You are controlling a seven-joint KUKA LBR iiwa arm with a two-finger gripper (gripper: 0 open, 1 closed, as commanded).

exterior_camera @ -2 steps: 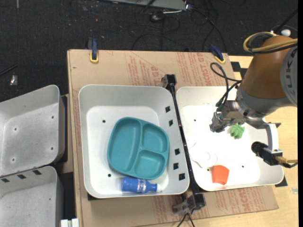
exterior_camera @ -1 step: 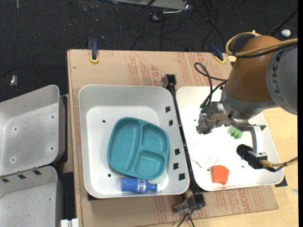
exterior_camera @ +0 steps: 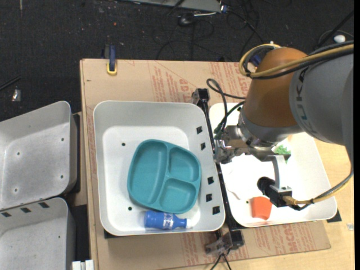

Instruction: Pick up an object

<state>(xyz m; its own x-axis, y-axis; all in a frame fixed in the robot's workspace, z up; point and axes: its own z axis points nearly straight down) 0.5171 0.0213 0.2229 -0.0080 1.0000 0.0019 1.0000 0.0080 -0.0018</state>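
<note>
Since the arm leans low over the left wall of the right bin (exterior_camera: pixel 306 179), likely lining up a descent, it masks your pincer (exterior_camera: pixel 229 148); you cannot tell whether it is apart or together. The orange piece (exterior_camera: pixel 260 207), small and squat, sits untouched near that bin's front edge.

The plate (exterior_camera: pixel 164 176) is teal, the bottle (exterior_camera: pixel 163 221) blue, the small cup (exterior_camera: pixel 260 207) orange, the scrap (exterior_camera: pixel 281 149) green, the bins (exterior_camera: pixel 152 114) white, the board (exterior_camera: pixel 146 75) tan with red lettering
</note>
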